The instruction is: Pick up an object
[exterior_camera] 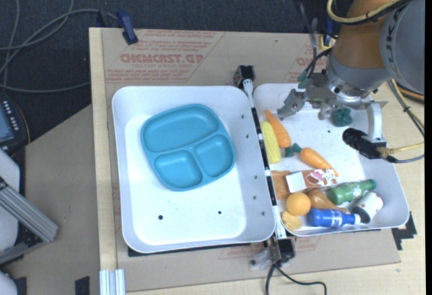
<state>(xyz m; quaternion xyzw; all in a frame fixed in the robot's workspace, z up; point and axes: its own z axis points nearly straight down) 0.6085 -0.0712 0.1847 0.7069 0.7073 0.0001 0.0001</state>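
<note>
So from the overhead camera, the arm (368, 23) hangs over the top of the right bin (398, 196), and the gripper (331, 103) sits low there. Honestly can't tell whether it's grabbing anything. The toys are piled toward the bin's near side: corn (271, 141), two carrots (277, 128) (316, 158), an orange (298, 204), green bottle (351, 190), blue bottle (332, 219). The left bin (131, 219) has a blue divided plate (187, 146).

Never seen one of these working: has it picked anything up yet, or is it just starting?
Nothing looks picked up yet. The toy food, like the orange plastic carrot, lies in the right white bin. The hand hangs over that bin's far end. The divided blue plastic plate holds nothing, so grabbing remains.
</note>
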